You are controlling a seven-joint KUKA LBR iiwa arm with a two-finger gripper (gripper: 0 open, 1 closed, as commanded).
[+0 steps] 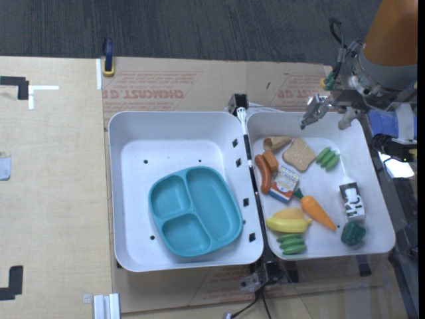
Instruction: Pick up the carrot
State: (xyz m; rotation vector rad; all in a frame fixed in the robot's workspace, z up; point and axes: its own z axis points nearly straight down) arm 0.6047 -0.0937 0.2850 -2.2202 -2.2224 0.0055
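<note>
the gripper (327,113) hovers at the upper right of the frame, above the far rim of the right bin (375,178), its 2 fingers spread apart with nothing between them. a judgement here — parked high and to the back like this, the arm looks clear of the clutter below, with the pick not yet begun.

the carrot (317,211) lies low in the right bin, right of centre, orange body running diagonally with its tip toward the lower right and its green end toward the upper left. it sits just beside the banana (288,222), which lies to its lower left, and its green end is close to the small carton (284,183). on its right side there is bare white floor — the white box (352,201) and the green pepper (353,233) stand a little apart from it.

further up the bin: sausages (265,168) along the left wall, a slice of bread (299,154) and green beans (327,157). the left bin (126,178) carries a blue tray (194,210) with 3 compartments.

my read: the fingers would need to come down toward the lower middle of the bin and straddle the carrot across its narrow width. the banana side looks tight, so a finger could nudge it.
</note>
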